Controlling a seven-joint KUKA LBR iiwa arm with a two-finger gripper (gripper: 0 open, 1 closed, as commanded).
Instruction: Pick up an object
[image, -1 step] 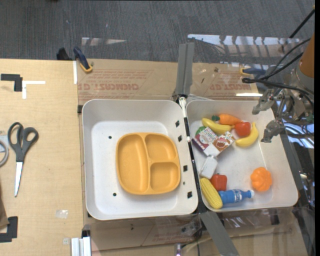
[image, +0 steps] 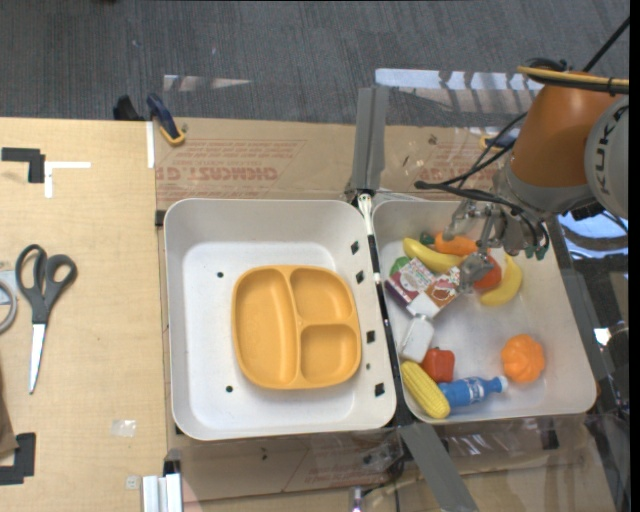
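Nearest to me, along the front edge of the right bin, I see a yellow corn cob lying at the front left corner, with a blue bottle just beside it, its white cap pointing right. Touching the cob's far end is a small red block, and a white piece sits behind that against the left wall. An orange fruit rests apart from these, toward the bin's right side. Farther back, the clutter bunches up under the arm: a maroon and white packet with a green corner, a yellow banana angled across the back left, a carrot behind it, and a second banana curving around something red. I have the gripper down in that back pile, right at the packet's right end, and from this slant I can't tell whether the fingers are spread or closed, or whether anything sits between them. The orange-banded wrist looms over the back right corner, cables trailing. In the left bin a yellow divided plate lies in the middle. Out on the tabletop, scissors lie near the left edge.
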